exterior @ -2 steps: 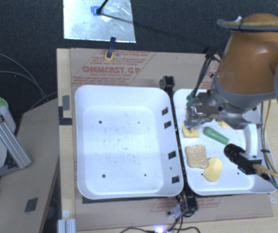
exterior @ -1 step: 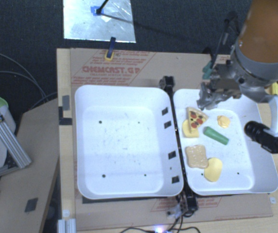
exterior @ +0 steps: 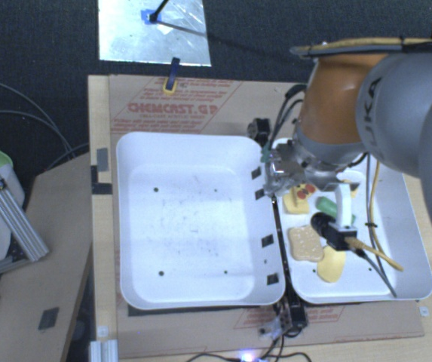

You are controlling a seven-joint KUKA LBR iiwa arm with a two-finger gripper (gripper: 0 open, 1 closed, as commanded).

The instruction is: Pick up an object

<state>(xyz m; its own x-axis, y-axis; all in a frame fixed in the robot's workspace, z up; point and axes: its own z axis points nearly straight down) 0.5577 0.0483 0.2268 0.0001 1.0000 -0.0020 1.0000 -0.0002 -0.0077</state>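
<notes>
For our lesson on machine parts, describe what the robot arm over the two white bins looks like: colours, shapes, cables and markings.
The thick rounded grey arm carries dark lettering on its shell and a wide orange band above the wrist. Below the band sits a metallic silver wrist housing with small black fittings. Thin black cables loop beside the band, and a yellow cable hangs down over the right white bin. The jaws are too hidden to describe.

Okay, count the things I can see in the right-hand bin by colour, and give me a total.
Yellow: 2, the piece with red spots and the plain yellow piece
Tan: 1, the cracker-like piece
Green: 1, the green piece
Total: 4 visible; the arm covers part of the right bin.
</notes>
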